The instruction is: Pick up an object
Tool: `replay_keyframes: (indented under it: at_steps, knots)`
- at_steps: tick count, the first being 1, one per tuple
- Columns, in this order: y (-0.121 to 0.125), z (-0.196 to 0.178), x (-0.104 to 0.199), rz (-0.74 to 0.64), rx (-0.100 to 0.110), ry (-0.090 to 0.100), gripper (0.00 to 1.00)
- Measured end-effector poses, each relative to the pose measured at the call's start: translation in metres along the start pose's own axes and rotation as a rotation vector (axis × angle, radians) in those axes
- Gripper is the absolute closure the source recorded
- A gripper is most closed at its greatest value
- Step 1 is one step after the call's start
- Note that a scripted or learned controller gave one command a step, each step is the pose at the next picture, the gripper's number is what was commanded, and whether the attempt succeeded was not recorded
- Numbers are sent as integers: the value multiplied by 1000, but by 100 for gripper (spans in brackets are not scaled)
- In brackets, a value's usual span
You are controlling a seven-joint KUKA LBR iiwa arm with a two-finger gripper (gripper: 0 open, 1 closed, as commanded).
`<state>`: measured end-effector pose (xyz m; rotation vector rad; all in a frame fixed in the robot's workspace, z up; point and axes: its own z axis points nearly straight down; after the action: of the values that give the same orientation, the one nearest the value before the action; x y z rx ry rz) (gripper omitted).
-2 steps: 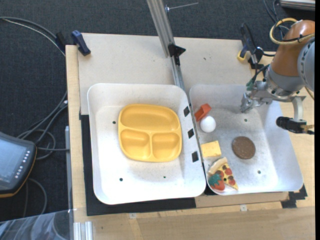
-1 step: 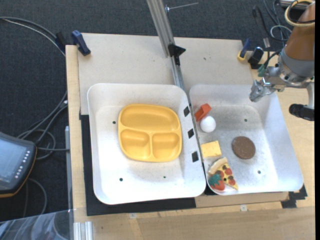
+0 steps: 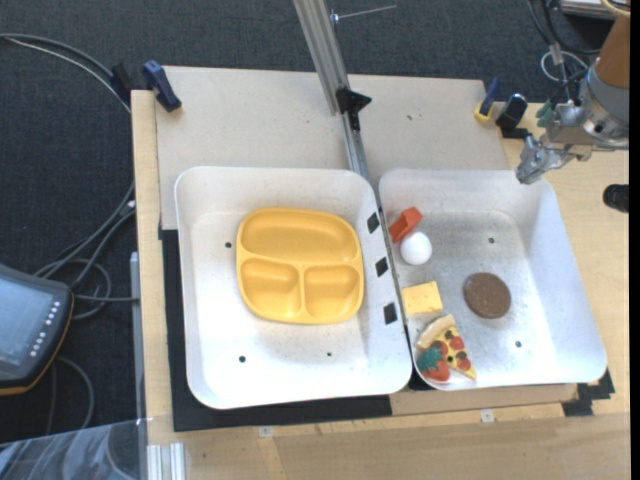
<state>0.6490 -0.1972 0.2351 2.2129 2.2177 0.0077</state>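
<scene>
hovering over the right bin (image 3: 560,268) rim, gripper (image 3: 530,165), grip state unclear, sits well apart from toys.

The table (image 3: 250,118) carries two shallow white bins side by side: the left bin (image 3: 200,268) and the right bin (image 3: 560,298), touching along their inner rims. Blue clamps sit at the table's far left corner (image 3: 162,83) and far right corner (image 3: 490,103).
</scene>
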Motion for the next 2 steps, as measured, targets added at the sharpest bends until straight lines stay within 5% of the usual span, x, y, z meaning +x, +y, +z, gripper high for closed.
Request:
replay_keyframes:
  at_steps: [1,2]
  knots:
    - [2,-29,0,1,3,1,100]
    - [4,-15,55,-4,12,6,100]
